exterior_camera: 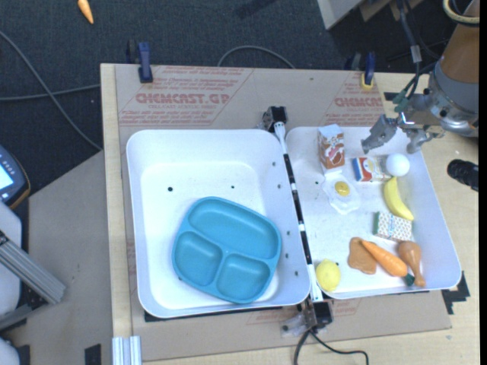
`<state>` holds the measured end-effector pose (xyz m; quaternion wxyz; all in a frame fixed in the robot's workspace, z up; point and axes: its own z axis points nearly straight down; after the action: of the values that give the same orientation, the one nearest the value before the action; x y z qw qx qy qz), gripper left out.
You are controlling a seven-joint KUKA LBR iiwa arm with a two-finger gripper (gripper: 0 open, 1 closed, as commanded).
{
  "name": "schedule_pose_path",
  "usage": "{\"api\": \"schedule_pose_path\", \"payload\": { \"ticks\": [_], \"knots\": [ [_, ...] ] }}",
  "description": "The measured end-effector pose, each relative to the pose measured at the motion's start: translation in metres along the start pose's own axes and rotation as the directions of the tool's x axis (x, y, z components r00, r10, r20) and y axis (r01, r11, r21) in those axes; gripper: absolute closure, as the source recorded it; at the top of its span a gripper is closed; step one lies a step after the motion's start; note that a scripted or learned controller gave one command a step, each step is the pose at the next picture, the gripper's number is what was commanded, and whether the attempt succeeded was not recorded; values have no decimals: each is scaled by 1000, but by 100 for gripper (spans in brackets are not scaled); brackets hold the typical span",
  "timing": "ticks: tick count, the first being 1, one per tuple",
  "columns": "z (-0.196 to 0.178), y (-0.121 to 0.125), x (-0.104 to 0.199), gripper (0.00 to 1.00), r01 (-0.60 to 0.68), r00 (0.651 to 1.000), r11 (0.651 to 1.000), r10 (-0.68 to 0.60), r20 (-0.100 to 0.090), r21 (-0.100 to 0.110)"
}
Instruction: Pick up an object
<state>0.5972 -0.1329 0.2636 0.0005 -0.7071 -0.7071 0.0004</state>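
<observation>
Nearest us in the right bin [445, 238] we see a lemon [328, 274], a carrot [385, 258] and a drumstick [411, 258], with a patterned packet [393, 225] just behind them. Farther back lie a banana [396, 198], a fried egg [342, 189], a white ball [397, 164] and a small red carton [364, 169], then a brown carton [331, 146]. The gripper [389, 134] hovers at the far edge, just above the ball and red carton, its fingers spread with nothing between them. The left bin [152, 158] holds a blue divided plate [226, 248].
</observation>
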Motion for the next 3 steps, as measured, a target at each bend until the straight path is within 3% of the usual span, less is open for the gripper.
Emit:
{"api": "schedule_pose_path", "payload": {
  "ticks": [1, 2, 3],
  "knots": [
    [78, 5, -37, 0, -3, 1000, 1000, 3, 0, 7],
    [165, -16, -79, 0, -4, 1000, 1000, 4, -1, 9],
    [148, -12, -77, 100, -1, 1000, 1000, 1, 2, -4]
  ]
}}
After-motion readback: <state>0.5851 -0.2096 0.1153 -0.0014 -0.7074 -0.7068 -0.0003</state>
